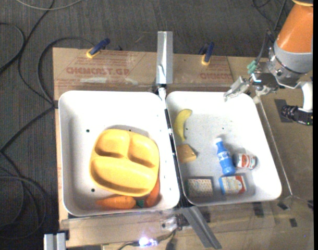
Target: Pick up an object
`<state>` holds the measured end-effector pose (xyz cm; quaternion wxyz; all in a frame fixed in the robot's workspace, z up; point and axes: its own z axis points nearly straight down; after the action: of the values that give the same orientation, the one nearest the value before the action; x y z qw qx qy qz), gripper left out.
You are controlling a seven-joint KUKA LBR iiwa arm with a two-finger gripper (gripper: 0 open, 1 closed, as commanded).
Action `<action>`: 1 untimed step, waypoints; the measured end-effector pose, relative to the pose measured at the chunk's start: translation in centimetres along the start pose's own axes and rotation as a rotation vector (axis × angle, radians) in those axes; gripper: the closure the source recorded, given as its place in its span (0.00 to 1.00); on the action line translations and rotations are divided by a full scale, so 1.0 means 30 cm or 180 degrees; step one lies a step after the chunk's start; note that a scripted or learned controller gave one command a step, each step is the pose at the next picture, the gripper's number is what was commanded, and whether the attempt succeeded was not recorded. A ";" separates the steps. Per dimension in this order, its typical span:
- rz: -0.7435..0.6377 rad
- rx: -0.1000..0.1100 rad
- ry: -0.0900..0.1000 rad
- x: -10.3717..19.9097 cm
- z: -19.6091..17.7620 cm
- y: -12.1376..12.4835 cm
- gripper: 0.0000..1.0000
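Observation:
My gripper (237,89) hangs above the far right corner of the right bin (263,134), with its fingers apart and nothing between them. In that bin lie a yellow banana (182,123), a tan bread piece (186,153), a blue bottle (224,158), a small red and white can (246,161), a grey sponge-like block (199,186) and a red and white carton (234,184). All of them are well below and left of the gripper.
The left bin (75,113) holds a large yellow divided tray (125,160) lying over an orange carrot (116,202). A metal post (164,61) rises between the bins at the back. Two clamps (98,48) grip the cardboard behind.

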<state>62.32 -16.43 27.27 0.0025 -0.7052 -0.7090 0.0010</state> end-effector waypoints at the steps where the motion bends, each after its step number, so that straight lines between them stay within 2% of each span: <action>1: -0.0174 0.0003 -0.0004 -0.046 0.318 -0.188 0.00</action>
<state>56.65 -17.83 17.75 0.0025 -0.6856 -0.7280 0.0017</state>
